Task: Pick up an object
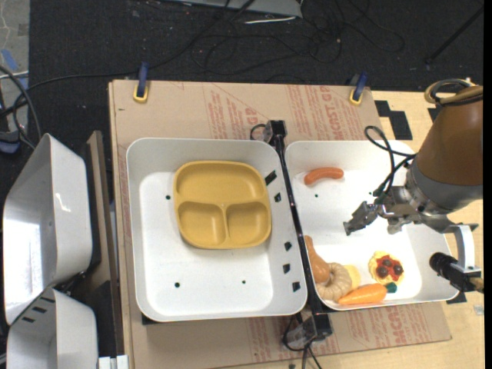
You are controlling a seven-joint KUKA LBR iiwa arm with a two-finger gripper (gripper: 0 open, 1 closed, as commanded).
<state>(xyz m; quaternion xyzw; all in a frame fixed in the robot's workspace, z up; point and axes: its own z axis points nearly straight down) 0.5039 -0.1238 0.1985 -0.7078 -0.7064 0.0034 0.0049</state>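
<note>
My gripper (369, 218) hangs over the middle of the right bin (338, 156), its dark fingers spread apart with nothing between them. An orange sausage (324, 175) lies up and left of it. Below it, along the bin's near side, lie a small pizza-like piece with red and dark toppings (386, 267), an orange carrot (361, 294), and a tan croissant-like piece (332, 277) beside an orange-brown drumstick shape (315, 258).
A yellow divided plate (223, 204) sits in the left bin (150, 229). A black divider with clips (288, 198) runs between the bins. Cables trail from the arm over the right bin's far right corner.
</note>
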